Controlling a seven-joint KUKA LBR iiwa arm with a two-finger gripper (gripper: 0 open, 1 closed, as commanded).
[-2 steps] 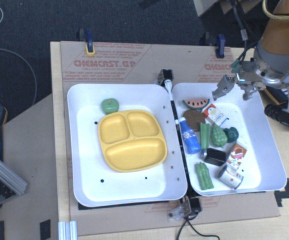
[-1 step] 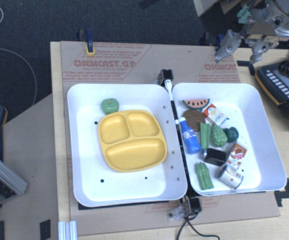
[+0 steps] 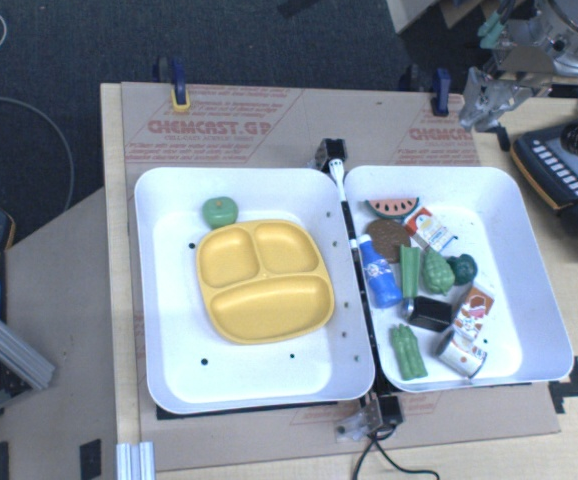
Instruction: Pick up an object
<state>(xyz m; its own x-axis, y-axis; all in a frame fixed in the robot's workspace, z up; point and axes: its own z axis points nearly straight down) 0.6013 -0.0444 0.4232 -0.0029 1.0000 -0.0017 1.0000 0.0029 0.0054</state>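
- Nearest the camera, and so farthest from the jaws, a green toy pea pod [image 3: 407, 351] and a small tipped carton [image 3: 462, 353] lie in the right bin [image 3: 529, 268]. Both look light and stiff.
- Closer to the jaws, a black block [image 3: 431, 313], a blue bottle [image 3: 379, 273] and a knobbly green toy vegetable [image 3: 437, 271] lie packed together, some touching. I judge the bottle smooth and likely to roll, so it is best taken across its middle.
- Closer still, a toy watermelon slice [image 3: 393, 206] lies fairly clear of the rest. It is probably hard, light plastic, and across its thin faces seems the easiest hold.
- Well left of the jaws, the left bin [image 3: 159, 268] holds a yellow divided plate [image 3: 264, 278] and a green toy apple [image 3: 220, 211].
- Farthest, the jaws hang beyond the right bin's far corner, over the desk [image 3: 269, 118], holding nothing. I cannot tell how far open they are.
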